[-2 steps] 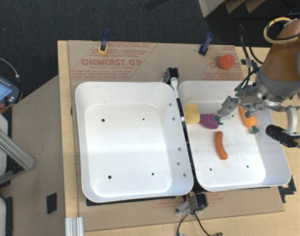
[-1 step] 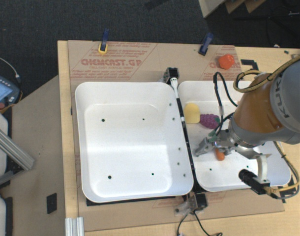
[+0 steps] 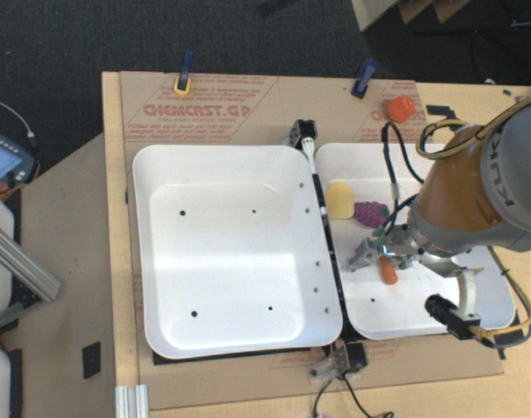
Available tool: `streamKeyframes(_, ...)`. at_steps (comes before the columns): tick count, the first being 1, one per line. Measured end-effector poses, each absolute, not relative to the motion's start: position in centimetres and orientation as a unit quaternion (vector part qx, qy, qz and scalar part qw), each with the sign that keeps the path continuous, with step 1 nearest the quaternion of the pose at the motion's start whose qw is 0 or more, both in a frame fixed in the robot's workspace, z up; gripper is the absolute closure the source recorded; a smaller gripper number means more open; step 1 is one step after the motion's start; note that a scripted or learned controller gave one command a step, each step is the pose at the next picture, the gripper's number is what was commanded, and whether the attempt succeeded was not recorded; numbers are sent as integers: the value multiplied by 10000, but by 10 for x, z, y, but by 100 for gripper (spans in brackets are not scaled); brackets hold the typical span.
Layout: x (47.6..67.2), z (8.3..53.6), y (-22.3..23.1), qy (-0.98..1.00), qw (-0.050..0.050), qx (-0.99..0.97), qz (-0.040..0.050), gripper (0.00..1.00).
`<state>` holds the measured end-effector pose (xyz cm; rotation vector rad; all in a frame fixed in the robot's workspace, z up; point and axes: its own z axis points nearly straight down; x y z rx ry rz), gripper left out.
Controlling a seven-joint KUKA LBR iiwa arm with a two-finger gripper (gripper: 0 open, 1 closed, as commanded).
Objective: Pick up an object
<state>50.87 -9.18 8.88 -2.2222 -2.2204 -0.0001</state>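
Looking at the right bin as my reference, nearest the camera is its bare front floor, and a bit further in sits the small orange carrot-like piece, with the gripper hanging right over it from the grey and orange arm. Can't tell whether the claw is apart or together, it's just a dark blur from this angle. The carrot seems to lie on the bin floor touching or just under the claw, so I'd say the pick isn't done yet, nothing's lifted. Further back in that bin are purple grapes and a yellow block. The left bin sits beside it.
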Motion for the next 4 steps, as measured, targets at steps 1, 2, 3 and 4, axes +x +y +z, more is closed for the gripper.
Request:
streamKeyframes(1, 509, 99, -92, -7067, -9, -7075, -5, 100)
streamKeyframes(2, 586, 190, -32, -7099, -51, -7042, -45, 100)
streamKeyframes(3, 569, 185, 22, -7081, 16, -7061, 8, 100)
streamKeyframes(4, 534, 226, 48, -7079, 9, -7063, 1, 100)
